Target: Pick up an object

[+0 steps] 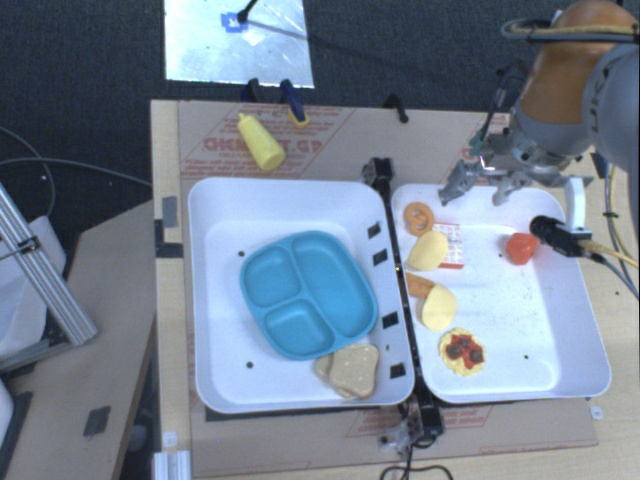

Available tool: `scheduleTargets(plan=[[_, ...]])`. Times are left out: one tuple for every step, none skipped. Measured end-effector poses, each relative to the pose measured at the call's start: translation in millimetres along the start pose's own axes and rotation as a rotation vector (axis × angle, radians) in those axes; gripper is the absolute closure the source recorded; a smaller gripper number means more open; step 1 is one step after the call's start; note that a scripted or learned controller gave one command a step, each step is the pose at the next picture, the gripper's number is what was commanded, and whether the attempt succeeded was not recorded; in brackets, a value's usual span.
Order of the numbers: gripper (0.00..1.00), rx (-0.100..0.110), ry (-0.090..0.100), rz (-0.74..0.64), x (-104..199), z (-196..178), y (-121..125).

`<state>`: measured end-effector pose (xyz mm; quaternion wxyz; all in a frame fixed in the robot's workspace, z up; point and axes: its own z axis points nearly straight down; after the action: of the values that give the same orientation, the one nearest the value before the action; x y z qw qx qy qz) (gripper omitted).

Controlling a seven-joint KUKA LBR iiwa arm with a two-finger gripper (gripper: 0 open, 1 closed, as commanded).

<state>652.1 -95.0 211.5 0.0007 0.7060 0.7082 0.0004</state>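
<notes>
- The objects to pick lie in the right bin (pixel 575 343): a red tomato-like piece (pixel 520 248) at about 2 o'clock in the bin, a round orange slice (pixel 418 217) at 10 o'clock, and a pale yellow wedge (pixel 428 251) just below that, touching a small red-and-white packet (pixel 451 245).
- Lower down, toward 8 o'clock, sit an orange-brown piece (pixel 419 286) and a second pale yellow piece (pixel 438 308), touching each other; a small pizza-like disc (pixel 462 351) with red topping lies at 6 o'clock.
- The gripper (pixel 483 186) hangs over the bin's 12 o'clock rim with its two fingers spread and nothing between them (the tomato piece is well apart from it).
- The left bin (pixel 220 218) holds a blue divided plate (pixel 308 293) at its centre, with a slice of toast (pixel 350 370) touching the plate's 5 o'clock edge.
- Outside the bins, on the cardboard (pixel 340 133) at 11 o'clock, lies a yellow bottle (pixel 260 142).
</notes>
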Motion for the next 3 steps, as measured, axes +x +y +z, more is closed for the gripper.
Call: scheduleTargets(plan=[[0.0,-0.002,-0.004,0.008,-114,64,16],[0.0,0.009,0.002,0.005,-111,131,-53],[0.0,0.003,0.0,0.005,-112,100,-114]])
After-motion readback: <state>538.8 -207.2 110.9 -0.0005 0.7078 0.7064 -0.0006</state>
